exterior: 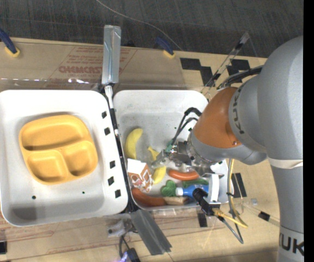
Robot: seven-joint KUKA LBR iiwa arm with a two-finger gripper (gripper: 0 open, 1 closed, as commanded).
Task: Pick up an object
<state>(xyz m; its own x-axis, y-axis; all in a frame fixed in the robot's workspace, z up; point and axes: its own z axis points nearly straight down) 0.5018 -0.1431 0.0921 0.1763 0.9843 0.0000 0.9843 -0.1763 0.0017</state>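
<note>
A pile of toy food, a banana and a red sausage among it, lies in the right bin; the arm's jaws hang over it, opening hidden, I cannot tell. A yellow tray fills the left bin on the cardboard-covered table

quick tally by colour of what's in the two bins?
Yellow: 4 - tray, banana, two small pieces
Red/brown: 2 - hot dog, sausage
Green: 1
Blue: 1
Orange-white carton: 1
Total: 9 visible; the arm hides part of the pile.
</note>
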